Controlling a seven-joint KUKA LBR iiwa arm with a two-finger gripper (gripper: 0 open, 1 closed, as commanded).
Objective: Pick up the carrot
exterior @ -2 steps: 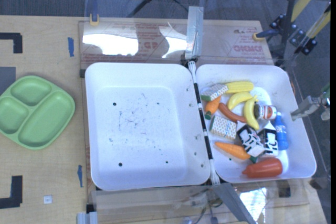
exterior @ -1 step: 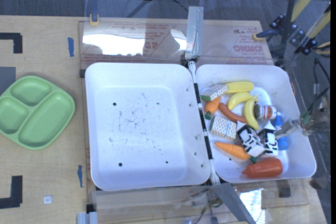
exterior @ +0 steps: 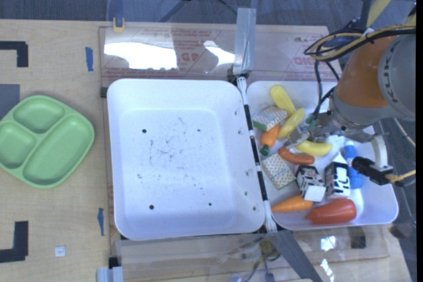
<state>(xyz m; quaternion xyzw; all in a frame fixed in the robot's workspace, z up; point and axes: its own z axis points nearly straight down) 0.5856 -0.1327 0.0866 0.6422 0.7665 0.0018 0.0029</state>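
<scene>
Carrot [exterior: 291, 205]: lies near the front edge of the right bin [exterior: 383, 208], just left of a red pepper [exterior: 334, 210] and touching it. Behind it sit a patterned packet [exterior: 278, 170], a banana [exterior: 313, 148] and a black-and-white labelled item [exterior: 339, 179], its print unreadable. Gripper [exterior: 316, 131] hangs above the banana, well apart from the carrot; spread of the tool cannot be told. Left bin [exterior: 178, 152] adjoins.

Two bins side by side on the table [exterior: 53, 43]. Divided plate [exterior: 43, 140] left of the left bin [exterior: 178, 155]. In the right bin [exterior: 386, 205], a carrot [exterior: 291, 205] near the front, beside a pepper [exterior: 332, 210].
</scene>
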